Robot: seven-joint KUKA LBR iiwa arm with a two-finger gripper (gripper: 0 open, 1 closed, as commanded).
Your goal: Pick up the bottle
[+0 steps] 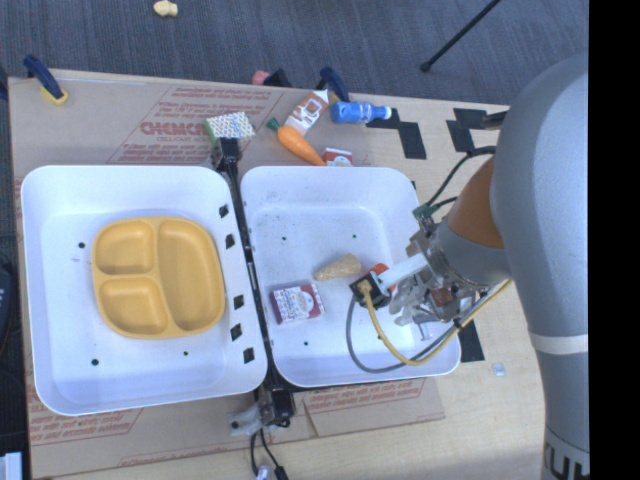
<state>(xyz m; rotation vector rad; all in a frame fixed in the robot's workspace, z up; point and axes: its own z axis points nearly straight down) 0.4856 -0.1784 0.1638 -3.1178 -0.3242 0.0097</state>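
Arm [545, 198] is reaching in from frame right | right bin [330, 193] is holding the gripper [415, 303] at its lower-right; finger state: cannot tell | bottle [358, 113] is lying on the desk [470, 423], upper centre, not yet grasped.

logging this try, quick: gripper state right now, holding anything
gripper: low over the right bin, by its right wall; open or closed cannot be told, nothing visibly in it.
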